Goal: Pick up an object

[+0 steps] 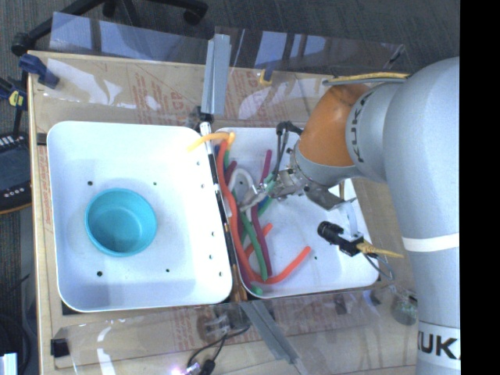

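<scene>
The right bin (332, 278) holds several bendy cords in a loose pile along its left side: a red one (227, 209) against the wall, a green one (251, 239), a maroon one (261, 250) and an orange one (291, 265) curling toward the front. My gripper (252, 194) reaches in from the right and sits low over this pile, its metal tip among the green and red cords. The tangle hides how the tip meets the cords. No cord is visibly lifted.
A blue bowl (121, 222) sits in the left bin (78, 143), left of centre. A yellow-orange cord end (209, 138) drapes over the divider between the bins at the back. A short maroon cord (266, 163) lies behind the gripper.
</scene>
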`<state>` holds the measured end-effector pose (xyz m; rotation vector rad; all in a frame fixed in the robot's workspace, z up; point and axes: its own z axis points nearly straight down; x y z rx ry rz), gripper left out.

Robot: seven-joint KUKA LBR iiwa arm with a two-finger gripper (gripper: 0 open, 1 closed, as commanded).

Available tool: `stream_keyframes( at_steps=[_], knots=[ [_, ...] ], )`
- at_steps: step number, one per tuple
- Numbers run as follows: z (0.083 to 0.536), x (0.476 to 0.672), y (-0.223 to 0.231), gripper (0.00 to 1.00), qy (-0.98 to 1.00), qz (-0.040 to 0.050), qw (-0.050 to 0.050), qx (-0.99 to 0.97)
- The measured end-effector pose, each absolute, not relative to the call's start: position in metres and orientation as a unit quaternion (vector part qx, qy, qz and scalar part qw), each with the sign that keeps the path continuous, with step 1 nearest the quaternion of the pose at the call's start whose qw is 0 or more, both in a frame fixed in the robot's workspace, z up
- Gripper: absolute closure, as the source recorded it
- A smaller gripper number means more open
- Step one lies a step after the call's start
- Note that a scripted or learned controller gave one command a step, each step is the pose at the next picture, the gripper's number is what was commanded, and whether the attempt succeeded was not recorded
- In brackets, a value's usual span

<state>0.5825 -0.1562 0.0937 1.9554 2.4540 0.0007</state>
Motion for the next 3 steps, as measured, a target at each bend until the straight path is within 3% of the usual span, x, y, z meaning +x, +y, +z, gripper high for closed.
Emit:
stream_keyframes(
  at_steps=[1, 2, 3],
  knots=[
    [0.104, 0.583, -0.158, 1.0, 0.783, -0.001, 0.003, 0.622],
    [0.104, 0.583, -0.158, 0.0, 0.783, -0.0008, 0.003, 0.622],
    [0.115, 0.584, -0.158, 1.0, 0.784, -0.0013, 0.004, 0.621]
  ],
)
